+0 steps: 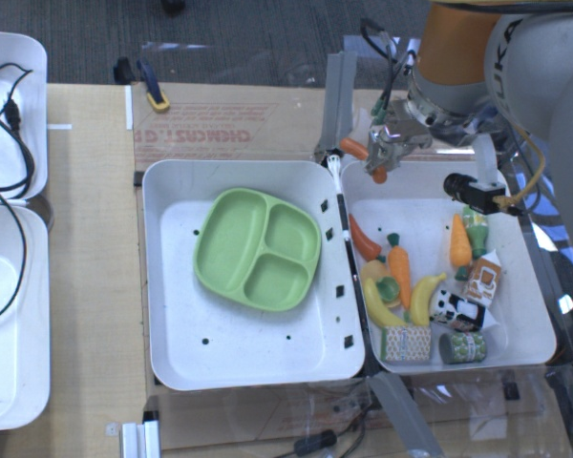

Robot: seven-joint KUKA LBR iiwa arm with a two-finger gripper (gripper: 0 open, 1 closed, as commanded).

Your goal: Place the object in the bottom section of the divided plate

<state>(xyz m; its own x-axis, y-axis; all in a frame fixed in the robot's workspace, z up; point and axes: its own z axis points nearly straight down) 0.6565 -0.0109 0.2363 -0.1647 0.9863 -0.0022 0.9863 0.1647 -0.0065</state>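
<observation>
Carry step judged under way — the plate not yet reached.

The green divided plate is seen in the left bin, its sections bare; over the right bin's far edge, a small orange carrot-like object is pinched between the closed-in fingers of the gripper — a leftward carry and lowering over the bottom section is called for.

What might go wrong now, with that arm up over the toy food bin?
The gripper seems to pinch only a small orange piece, so it may slip out on the way. The green divided plate lies tilted in the left bin, so its bottom section is easy to miss.
</observation>
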